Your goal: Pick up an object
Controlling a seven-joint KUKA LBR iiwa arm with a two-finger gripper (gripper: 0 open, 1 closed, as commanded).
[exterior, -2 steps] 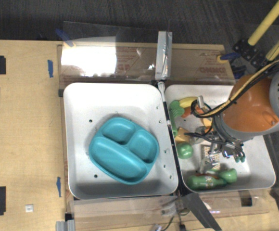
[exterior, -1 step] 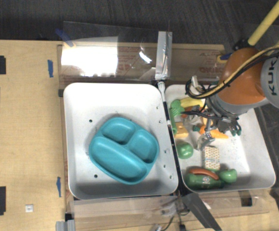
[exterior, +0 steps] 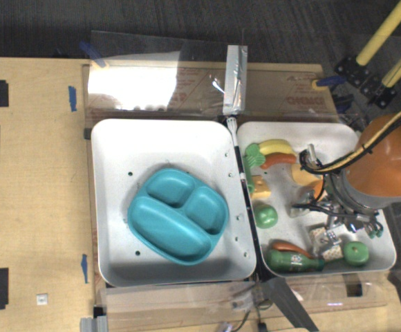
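The right bin (exterior: 283, 131) holds toy food: a yellow banana (exterior: 278, 146), an orange-red piece (exterior: 281, 160) with a green leafy end (exterior: 254, 155), a small yellow piece (exterior: 260, 189), a green round piece (exterior: 266, 217), a green and orange vegetable (exterior: 294, 258) along the front wall, and a green ball (exterior: 356, 253). My gripper (exterior: 328, 235) hangs low over the bin's front right part, just above a pale speckled object (exterior: 323, 242). Cables and the wrist cover much of it.
The left bin (exterior: 117, 144) holds a teal divided plate (exterior: 178, 215). A clear plastic sheet and a taped strip (exterior: 234, 80) lie behind the bins. Yellow poles (exterior: 387, 26) stand at the back right. The arm's orange band (exterior: 393, 161) overhangs the right bin's right side.
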